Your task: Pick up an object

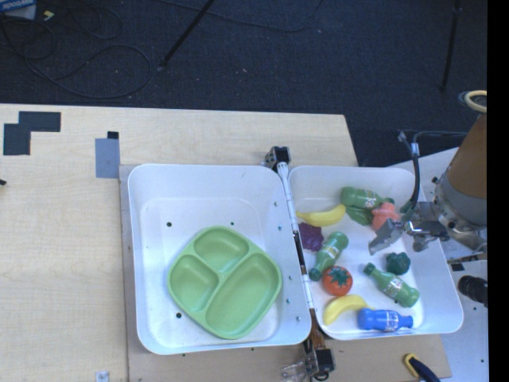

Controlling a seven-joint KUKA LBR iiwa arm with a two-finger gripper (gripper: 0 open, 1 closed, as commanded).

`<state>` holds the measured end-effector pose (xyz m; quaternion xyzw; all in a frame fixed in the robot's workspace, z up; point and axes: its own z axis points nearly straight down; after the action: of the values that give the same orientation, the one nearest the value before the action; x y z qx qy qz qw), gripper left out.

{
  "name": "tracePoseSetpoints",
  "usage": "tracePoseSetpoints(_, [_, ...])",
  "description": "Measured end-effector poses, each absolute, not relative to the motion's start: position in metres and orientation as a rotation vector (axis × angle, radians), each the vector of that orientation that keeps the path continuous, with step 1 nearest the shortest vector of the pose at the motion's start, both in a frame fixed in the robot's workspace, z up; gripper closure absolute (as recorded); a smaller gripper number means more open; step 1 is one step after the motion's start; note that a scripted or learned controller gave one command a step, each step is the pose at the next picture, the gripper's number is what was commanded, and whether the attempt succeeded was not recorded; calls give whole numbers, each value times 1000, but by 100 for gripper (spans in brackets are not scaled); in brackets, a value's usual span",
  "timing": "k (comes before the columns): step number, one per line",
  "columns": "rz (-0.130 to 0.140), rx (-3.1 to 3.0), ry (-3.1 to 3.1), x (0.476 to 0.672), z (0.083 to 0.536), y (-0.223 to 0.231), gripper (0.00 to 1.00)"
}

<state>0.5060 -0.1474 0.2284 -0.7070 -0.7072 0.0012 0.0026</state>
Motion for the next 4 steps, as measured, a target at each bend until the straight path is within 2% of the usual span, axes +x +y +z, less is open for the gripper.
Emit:
tracePoseSetpoints(1, [5,-2215,-2218,557,117,-152,0])
tracePoseSetpoints(2, [0,-2220,-2222,617,88,-141,0])
tracePoseSetpoints(3, [1,-2219,-2223,644,88,-121,0])
tracePoseSetpoints(4, [3,-2219,-2221,644,87,-140,0])
